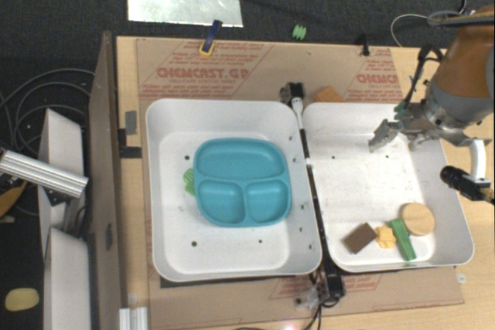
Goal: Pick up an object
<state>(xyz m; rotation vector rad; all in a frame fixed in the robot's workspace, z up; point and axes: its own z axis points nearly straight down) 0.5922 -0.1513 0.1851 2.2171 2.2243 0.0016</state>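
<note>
the arm reaches in from the right, grey with an orange band, and its hand (384,135) hangs over the upper part of the right bin (340,189), near that bin's far right side. the fingers point down and to the left toward the white floor of the bin; whether they are spread or closed i cannot tell, since they blur into one pale shape. nothing shows between them.

the things to pick lie well apart from the hand, gathered in the near right corner of the same bin: a brown block (360,237), a small yellow piece (384,236) just beside it, a green stick (403,238) lying at a slant against the yellow piece, and a tan round disc (418,219) touching the stick's upper end.

the left bin (166,189) holds a teal divided tray (241,182) lying flat in its middle, with a small green thing (188,181) peeking out at the tray's left edge. both bins sit side by side on a cardboard sheet (201,69) on the tabletop.
</note>
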